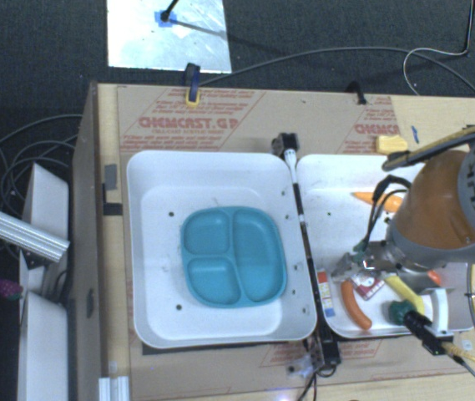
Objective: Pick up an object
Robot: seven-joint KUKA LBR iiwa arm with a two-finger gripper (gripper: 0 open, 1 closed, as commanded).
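Note:
The right bin point(337, 195) holds several small items. A reddish-brown sausage point(355, 305) lies near its front edge, and a red and white packet point(371, 287) sits just behind it. A yellow stick-shaped piece point(404, 291) and a dark green piece point(399, 312) lie to the right of those. An orange carrot-like piece point(366, 197) rests at the back. My gripper point(361, 263) hangs low over the bin's front half, just above the packet and behind the sausage. The arm's orange band point(433, 207) hides the bin's right side.
The left bin point(149, 224) holds a blue divided plate point(233, 253). A dark rail point(298, 215) runs between the two bins. A yellow block point(392, 144) lies on the bench behind the right bin. Cables trail at the front right.

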